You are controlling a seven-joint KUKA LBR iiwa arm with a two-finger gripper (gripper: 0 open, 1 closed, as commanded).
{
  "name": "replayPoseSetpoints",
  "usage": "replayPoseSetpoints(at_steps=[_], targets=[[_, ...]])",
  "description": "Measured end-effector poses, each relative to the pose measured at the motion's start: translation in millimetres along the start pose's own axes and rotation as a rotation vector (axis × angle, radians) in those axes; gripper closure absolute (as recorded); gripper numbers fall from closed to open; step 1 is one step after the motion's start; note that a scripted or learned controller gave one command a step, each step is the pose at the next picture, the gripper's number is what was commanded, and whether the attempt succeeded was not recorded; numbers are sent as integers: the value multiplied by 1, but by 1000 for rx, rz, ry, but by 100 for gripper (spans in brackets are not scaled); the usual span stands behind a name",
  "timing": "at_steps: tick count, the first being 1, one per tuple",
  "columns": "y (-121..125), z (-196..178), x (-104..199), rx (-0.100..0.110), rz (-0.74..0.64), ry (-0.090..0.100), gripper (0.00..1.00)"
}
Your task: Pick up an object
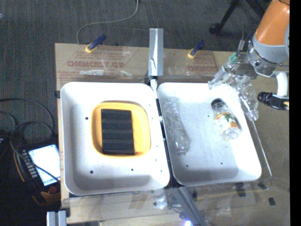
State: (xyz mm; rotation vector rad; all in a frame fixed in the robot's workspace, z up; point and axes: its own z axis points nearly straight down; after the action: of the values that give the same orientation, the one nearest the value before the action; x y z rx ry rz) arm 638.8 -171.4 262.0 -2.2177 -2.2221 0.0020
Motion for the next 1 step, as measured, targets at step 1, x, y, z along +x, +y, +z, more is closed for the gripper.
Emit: replayPoseSetpoints(at_steps=[1], targets=[[6, 68, -53, 0, -179, -3, 0]])
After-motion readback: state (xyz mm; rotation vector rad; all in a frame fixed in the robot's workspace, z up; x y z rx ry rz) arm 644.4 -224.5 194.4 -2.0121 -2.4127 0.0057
